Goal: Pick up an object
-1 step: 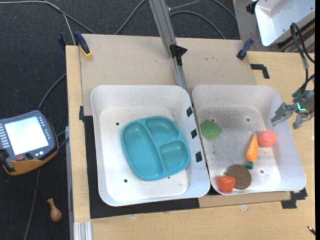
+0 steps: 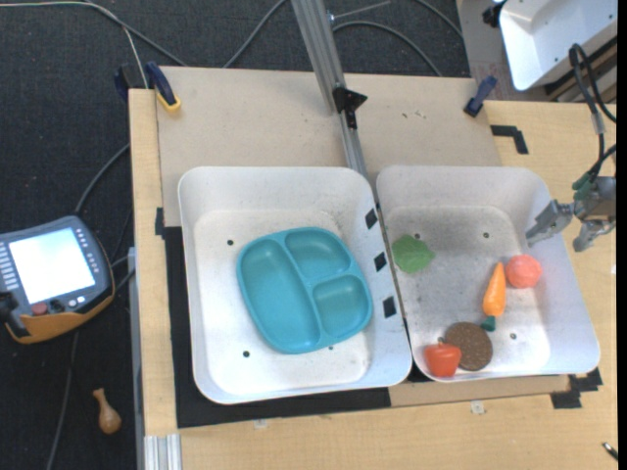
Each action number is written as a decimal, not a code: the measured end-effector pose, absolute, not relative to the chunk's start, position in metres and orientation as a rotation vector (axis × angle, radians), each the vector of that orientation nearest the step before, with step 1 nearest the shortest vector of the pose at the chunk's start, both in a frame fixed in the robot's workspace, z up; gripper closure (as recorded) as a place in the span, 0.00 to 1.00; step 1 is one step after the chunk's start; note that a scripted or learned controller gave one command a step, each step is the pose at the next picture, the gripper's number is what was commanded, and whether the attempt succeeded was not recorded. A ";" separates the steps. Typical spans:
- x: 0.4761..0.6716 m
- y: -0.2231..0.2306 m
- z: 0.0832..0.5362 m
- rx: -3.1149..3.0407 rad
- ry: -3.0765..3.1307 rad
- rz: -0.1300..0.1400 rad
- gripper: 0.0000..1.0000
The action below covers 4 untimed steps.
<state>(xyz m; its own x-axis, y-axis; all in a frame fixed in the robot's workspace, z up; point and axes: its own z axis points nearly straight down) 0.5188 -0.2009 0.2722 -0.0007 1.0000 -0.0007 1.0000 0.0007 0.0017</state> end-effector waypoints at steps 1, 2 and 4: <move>0.511 -0.207 0.223 2.227 2.224 -0.003 0.00; 0.513 -0.196 0.171 2.225 2.228 -0.003 0.00; 0.511 -0.205 0.134 2.222 2.221 0.003 1.00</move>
